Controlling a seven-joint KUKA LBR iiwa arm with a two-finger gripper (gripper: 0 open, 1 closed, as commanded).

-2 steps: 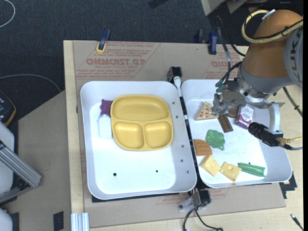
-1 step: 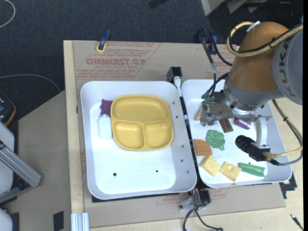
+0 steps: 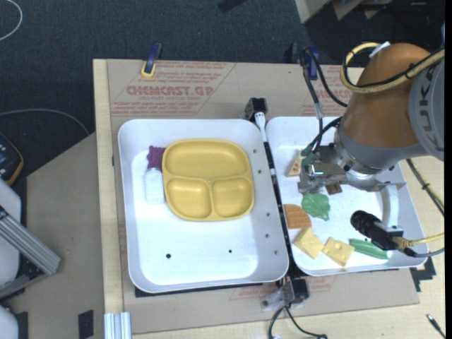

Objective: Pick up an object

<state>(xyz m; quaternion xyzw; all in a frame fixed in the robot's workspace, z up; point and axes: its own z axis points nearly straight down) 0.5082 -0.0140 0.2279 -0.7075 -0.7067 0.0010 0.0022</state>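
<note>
We see the pincer [image 3: 319, 182] low in the right bin [image 3: 282, 134], just above a green piece [image 3: 316, 205]; its state we cannot tell.

Robotics lab setup: two white bins [image 3: 141, 210] are sitting on a board taped with Chemcast paper [image 3: 169, 90], clamps [image 3: 150, 62] are holding its edge, cables [image 3: 42, 119] are trailing over dark carpet, aluminium framing [image 3: 25, 242] is standing at left
</note>
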